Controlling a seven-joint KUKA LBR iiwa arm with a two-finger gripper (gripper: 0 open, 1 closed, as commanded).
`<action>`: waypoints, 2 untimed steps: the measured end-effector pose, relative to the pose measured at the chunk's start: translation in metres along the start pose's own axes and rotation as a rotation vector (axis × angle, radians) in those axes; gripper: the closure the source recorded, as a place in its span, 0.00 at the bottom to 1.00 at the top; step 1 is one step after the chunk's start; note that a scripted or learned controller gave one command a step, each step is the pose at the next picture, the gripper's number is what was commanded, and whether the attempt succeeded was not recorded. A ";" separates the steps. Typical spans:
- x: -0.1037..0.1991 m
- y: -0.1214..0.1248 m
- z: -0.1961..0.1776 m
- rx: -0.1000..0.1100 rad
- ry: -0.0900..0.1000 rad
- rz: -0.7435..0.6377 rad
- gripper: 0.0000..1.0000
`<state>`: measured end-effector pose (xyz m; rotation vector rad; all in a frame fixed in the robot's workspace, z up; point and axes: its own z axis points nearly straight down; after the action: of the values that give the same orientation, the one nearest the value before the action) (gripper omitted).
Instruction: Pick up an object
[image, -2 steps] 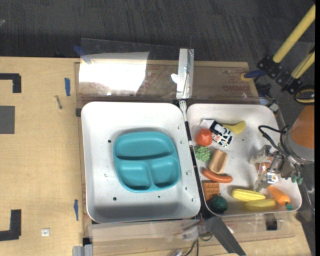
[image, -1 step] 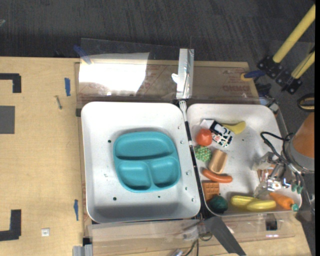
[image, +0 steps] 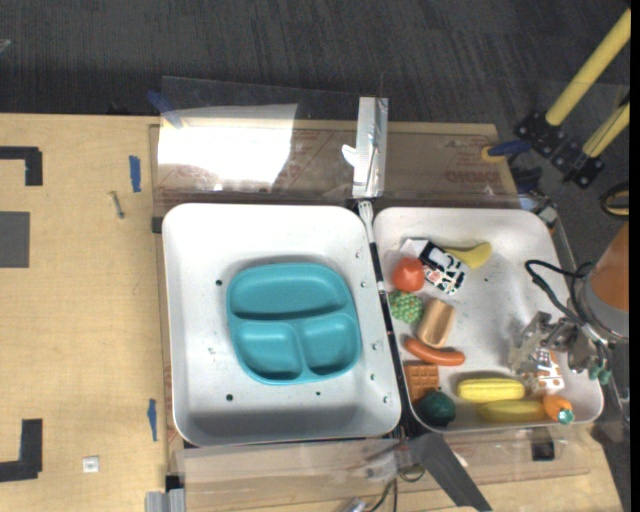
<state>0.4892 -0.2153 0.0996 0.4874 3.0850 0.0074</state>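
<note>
The right white bin (image: 500, 225) holds several toy foods: a red tomato (image: 408, 275), a black-and-white box (image: 443, 268), a yellow wedge (image: 472, 253), a green leafy piece (image: 405, 307), a tan cylinder (image: 436, 322), a red sausage (image: 436, 352), a waffle (image: 422, 378), a dark green ball (image: 435, 406), a yellow corn cob (image: 489, 387), a yellow banana (image: 512, 409) and a small orange carrot (image: 558, 409). My gripper (image: 543, 352) hangs low over the bin's right side, just above and right of the corn cob. Nothing is seen held in it.
The left white bin (image: 190, 300) carries a teal divided plate (image: 293, 320). A clear upright divider (image: 369, 150) stands behind the gap between the bins. Black cables (image: 550, 275) trail from the wrist over the right bin. Yellow poles (image: 590, 65) stand at the top right.
</note>
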 end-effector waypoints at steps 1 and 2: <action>-0.044 0.048 -0.102 0.006 0.004 0.022 1.00; -0.104 0.076 0.006 0.009 0.008 0.277 1.00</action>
<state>0.6114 -0.1746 0.0961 0.9118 2.9981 0.0000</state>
